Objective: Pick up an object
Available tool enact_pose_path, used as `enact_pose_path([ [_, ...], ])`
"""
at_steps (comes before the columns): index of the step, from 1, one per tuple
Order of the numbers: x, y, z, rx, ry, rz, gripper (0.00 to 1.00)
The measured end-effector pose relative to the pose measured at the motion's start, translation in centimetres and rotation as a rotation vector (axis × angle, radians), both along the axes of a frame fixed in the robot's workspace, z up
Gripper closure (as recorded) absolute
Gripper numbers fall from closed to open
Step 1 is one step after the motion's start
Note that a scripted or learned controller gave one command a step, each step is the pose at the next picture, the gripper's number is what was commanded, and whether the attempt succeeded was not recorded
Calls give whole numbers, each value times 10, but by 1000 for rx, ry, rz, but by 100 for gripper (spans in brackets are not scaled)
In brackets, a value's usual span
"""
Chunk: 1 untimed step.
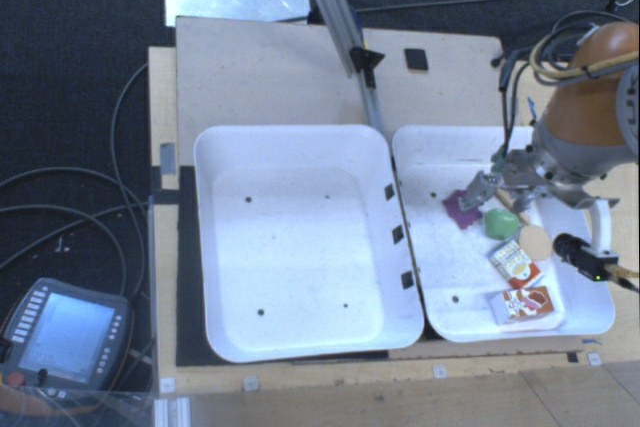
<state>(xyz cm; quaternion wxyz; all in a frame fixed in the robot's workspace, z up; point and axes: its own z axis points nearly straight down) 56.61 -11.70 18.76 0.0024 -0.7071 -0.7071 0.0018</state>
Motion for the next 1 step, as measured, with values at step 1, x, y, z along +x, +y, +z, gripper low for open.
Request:
enact_pose_path([
  [1,-38,23,35,-1,-9,1,0],
])
